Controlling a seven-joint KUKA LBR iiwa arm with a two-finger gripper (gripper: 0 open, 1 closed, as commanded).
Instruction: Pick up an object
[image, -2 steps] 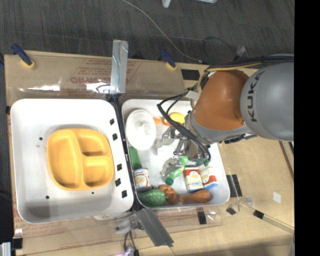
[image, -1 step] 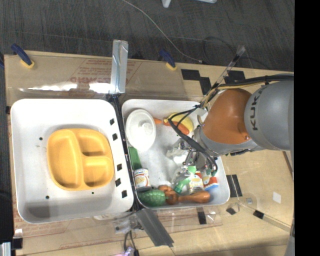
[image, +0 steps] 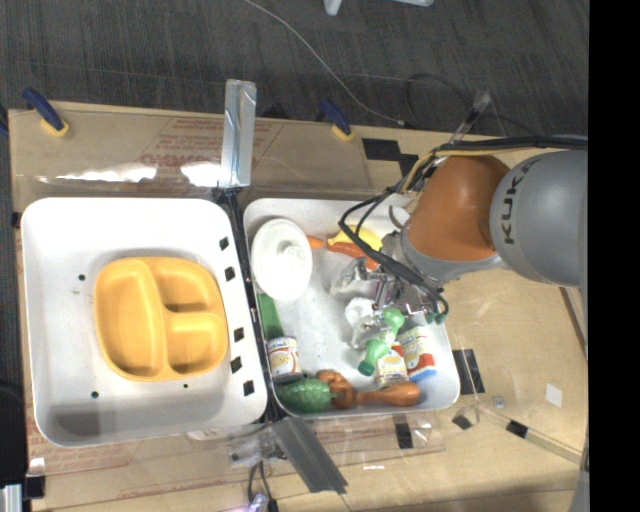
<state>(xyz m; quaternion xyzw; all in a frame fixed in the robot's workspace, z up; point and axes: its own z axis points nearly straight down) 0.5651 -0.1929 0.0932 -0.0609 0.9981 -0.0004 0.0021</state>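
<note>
On the table (image: 520, 330) two white bins stood side by side, and the grey arm (image: 530, 215) reached in from the right over the right bin (image: 320, 330). The left bin (image: 50, 300) carried a yellow tray (image: 160, 315) with compartments. In the right bin a white bowl (image: 281, 258) lay near the left wall, with a green bottle (image: 269, 315) below it and a small jar (image: 283, 356) below that. Along the near wall lay a green vegetable (image: 305, 393) and a brown piece (image: 375, 394). The tool (image: 378, 305) hung low in the middle of this bin, just above a small green-capped bottle (image: 383, 352), with cables across it. Whether it was wide or narrow I cannot tell.

I judge that the step in hand was the descent to a grasp, and nothing was lifted yet. The next move probably called for closing on one thing only, because the things near the tool lay close together.
</note>
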